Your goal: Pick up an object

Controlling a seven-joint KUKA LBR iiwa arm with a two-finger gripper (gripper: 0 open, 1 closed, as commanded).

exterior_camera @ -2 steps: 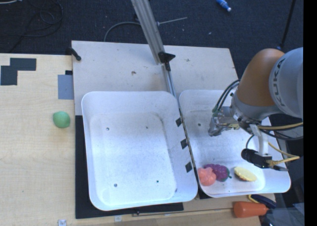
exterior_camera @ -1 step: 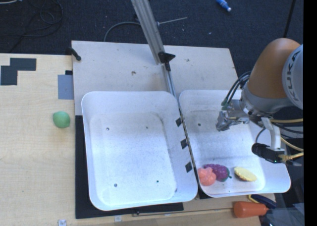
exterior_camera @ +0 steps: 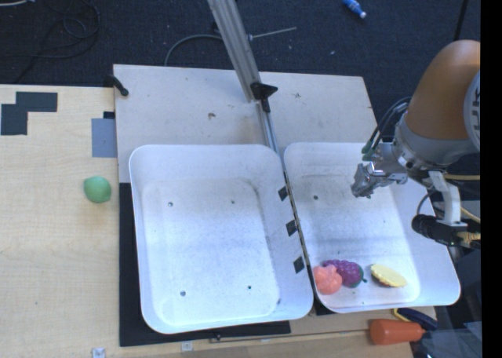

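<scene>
The gripper hangs over the upper middle of the right bin; whether it is apart or together cannot be told. Three small objects lie well below it along that bin's near edge: a pink-orange piece touching a purple grape-like cluster, and a yellow piece just to their right. The yellow piece lies with its long axis roughly left to right. The left bin sits alongside. A green ball rests on the wooden bench, and an orange object lies below the right bin.
</scene>
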